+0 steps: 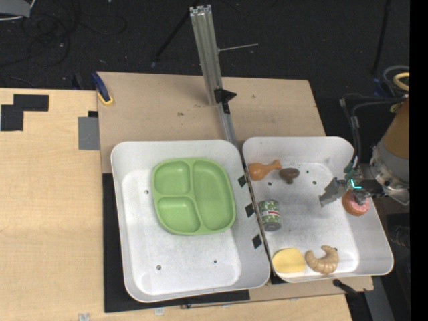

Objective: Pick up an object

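Observation:
My gripper [344, 198] hangs over the right edge of the right bin [314, 146], open, with one grey finger [329, 194] splayed out to the left. A red-pink round object [356, 204] lies just below and right of it by the bin's right wall; nothing shows it being clamped. Elsewhere in this bin are an orange drumstick-shaped toy [263, 170], a small brown lump [289, 174], a green can [270, 215] by the left wall, a yellow round piece [289, 261] and a tan croissant-shaped toy [323, 259] near the front.
The left bin [134, 246] holds a green divided plate [194, 196]. A metal post [208, 59] rises behind the bins. Black clips [249, 209] sit along the wall between the bins. The arm's body [396, 152] stands at the right.

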Tool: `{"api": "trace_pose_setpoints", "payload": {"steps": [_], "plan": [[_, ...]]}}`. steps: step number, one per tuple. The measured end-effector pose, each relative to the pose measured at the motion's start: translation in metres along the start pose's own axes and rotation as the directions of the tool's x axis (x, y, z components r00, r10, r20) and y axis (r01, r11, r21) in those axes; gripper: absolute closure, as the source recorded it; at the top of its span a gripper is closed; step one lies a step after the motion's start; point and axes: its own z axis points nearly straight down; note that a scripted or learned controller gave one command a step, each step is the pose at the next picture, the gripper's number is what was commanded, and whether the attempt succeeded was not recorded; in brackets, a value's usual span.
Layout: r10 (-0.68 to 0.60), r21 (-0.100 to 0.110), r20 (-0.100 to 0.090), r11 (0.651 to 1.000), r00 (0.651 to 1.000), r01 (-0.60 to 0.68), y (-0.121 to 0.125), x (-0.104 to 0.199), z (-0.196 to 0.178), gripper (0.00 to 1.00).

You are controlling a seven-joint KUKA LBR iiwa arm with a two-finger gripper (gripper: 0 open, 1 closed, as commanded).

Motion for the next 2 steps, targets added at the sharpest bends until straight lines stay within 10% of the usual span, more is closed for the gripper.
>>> {"api": "trace_pose_setpoints", "payload": {"steps": [2], "plan": [[0.0, -0.001, 0.0, 1.0, 1.0, 0.0, 0.001, 0.004, 0.042, 0.0]]}}
